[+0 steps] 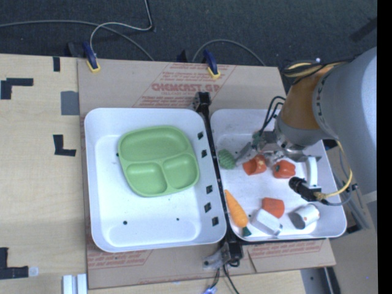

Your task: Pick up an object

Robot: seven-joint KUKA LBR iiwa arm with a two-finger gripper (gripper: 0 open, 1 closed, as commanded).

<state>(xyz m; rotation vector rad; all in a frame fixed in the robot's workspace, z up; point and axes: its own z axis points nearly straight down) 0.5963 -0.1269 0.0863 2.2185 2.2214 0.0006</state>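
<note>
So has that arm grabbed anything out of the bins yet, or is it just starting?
Nothing looks lifted yet. The arm has reached into the right bin, and its gripper is low among the toys, beside a red piece and a green one. A firm grasp cannot be made out. The carrot and the other pieces lie on the bin floor. Gripping and raising one remains.

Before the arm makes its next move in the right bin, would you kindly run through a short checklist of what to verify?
1. Gripper is over the right bin: ok.
2. A target lies close by: ok, the red piece sits just below it.
3. An object is held: cannot tell.
4. Neighbours leave room: not ok, the green item and a second red piece crowd the spot.
5. Carrot lies away from the arm: ok.
6. Green plate stays in the left bin, out of the way: ok.
</note>
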